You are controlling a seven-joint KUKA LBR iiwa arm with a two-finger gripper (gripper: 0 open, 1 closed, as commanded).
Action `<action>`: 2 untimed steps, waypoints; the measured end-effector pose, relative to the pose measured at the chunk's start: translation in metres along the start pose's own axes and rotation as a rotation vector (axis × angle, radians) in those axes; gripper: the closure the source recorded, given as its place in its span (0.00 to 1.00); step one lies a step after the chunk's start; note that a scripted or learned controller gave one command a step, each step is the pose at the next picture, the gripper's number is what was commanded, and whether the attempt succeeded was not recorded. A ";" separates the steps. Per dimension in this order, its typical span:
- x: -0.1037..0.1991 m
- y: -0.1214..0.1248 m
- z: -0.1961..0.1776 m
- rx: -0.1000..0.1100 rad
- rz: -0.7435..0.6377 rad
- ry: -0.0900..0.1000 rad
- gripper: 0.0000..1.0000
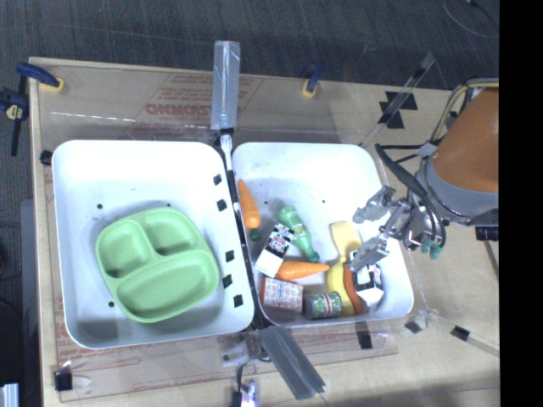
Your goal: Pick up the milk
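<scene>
Dark carpet is lying behind the table (356,108); at right, the gripper (371,231) is hanging wide-spread over the right bin (339,155), near the milk (277,249) (black-and-white carton).

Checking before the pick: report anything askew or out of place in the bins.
Nothing is spilled or damaged. The right bin is cluttered: the milk carton lies on its side, wedged between a carrot and a green bottle. The green tray sits flat in the left bin.

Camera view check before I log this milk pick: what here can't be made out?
- Gripper: finger state is lost in metal clutter.
- Milk carton: label too small to read.
- Can: label blurred.
- Arm: cut off by the right edge.
</scene>
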State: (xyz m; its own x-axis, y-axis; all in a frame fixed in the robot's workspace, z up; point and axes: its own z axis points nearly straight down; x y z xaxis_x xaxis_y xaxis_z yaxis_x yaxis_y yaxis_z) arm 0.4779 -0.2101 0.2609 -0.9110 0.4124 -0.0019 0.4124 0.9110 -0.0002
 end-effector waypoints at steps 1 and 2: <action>-0.037 0.016 0.028 0.000 -0.028 0.000 0.00; 0.000 0.000 0.019 0.000 -0.125 0.001 0.00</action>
